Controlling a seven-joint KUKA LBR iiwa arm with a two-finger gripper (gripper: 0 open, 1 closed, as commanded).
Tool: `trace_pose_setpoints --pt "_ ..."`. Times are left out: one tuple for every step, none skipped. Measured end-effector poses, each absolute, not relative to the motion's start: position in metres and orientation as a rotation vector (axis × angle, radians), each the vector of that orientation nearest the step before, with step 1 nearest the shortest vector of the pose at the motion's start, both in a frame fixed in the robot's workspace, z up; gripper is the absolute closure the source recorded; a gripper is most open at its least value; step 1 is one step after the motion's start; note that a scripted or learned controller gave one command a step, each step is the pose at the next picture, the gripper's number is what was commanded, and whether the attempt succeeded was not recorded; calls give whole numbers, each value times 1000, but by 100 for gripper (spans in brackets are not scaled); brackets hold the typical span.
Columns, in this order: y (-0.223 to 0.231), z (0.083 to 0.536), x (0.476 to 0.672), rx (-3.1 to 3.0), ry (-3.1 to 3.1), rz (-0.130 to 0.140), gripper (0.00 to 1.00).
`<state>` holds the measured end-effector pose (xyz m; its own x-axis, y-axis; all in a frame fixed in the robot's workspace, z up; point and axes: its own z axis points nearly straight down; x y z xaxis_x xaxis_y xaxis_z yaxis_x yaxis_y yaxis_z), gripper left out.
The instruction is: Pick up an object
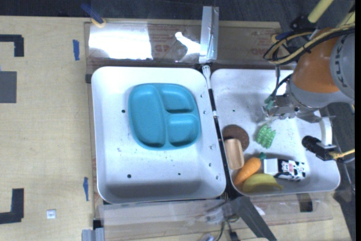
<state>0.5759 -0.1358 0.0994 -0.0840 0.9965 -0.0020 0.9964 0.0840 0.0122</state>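
Approach step in hand, by the look of it; nothing lifted yet; claw (274,107) hanging low in the right-hand shallow white bin (240,83), under the grey arm with its orange band (316,73); open or closed, cannot tell, the tip being small and partly masked by the wrist.

Just below the claw, and close to it, a small green knobbly toy (265,136), lying apart from its neighbours on the bin floor; likeliest target, judged from that nearness alone; whether touched or not, impossible to say. Further below and to the left of the claw, a cluster against the near wall of the bin: a round brown disc (237,134), a tan wooden cylinder (233,152) touching it, an orange carrot-shaped toy (248,170) and a yellow banana-shaped toy (263,182) pressed together. Below and slightly right of the claw, a small black-and-white printed box (290,169), just beside the banana. Well to the left of the claw, across the divider, a blue plastic divided tray (163,115) alone in the left-hand shallow white bin (107,132); both bins resting on the pale wooden counter (39,121).

Next move, as a judgement: a short shift downward in the view to centre over the green toy, then a straight descent and a squeeze; easy clearance all round that piece; the crowded cluster a poorer choice, with risk of nudging several things at once.
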Motion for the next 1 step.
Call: trace_pose_setpoints --pt "-39 187 615 2372 2057 8 100"
